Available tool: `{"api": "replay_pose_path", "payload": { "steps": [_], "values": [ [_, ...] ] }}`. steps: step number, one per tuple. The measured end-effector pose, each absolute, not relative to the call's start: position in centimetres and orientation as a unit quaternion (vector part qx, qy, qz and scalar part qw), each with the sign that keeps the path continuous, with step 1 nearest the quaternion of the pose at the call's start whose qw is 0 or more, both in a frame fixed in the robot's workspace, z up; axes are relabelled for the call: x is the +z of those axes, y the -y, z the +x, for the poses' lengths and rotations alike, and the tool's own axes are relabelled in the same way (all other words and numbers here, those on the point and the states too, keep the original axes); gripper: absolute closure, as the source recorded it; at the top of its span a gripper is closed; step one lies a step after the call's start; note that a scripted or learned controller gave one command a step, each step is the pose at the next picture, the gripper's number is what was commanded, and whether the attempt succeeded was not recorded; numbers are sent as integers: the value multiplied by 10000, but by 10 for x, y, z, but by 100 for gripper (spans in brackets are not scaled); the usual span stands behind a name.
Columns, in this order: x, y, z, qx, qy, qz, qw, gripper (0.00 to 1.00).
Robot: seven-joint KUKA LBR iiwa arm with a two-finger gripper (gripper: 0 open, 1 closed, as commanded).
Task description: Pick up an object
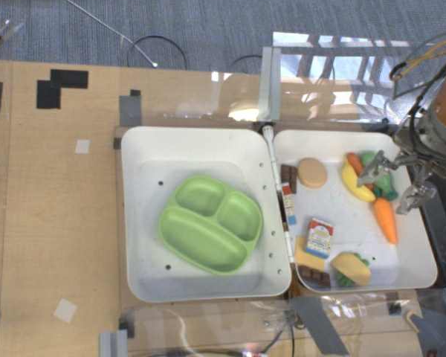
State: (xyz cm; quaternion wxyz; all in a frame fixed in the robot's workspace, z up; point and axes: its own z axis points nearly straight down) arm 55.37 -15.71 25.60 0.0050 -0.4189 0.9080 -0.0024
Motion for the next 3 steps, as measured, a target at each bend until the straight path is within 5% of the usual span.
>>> {"api": "replay_pose_path", "payload": {
  "steps": [1, 2, 3],
  "values": [
    [107, 168, 532, 37, -8723, -4889, -9, 0],
    [89, 190, 608, -36, -8933, -4495, 59, 0],
    [90, 206, 560, -33, -8920, -4519, 55, 0]
  ]
}}
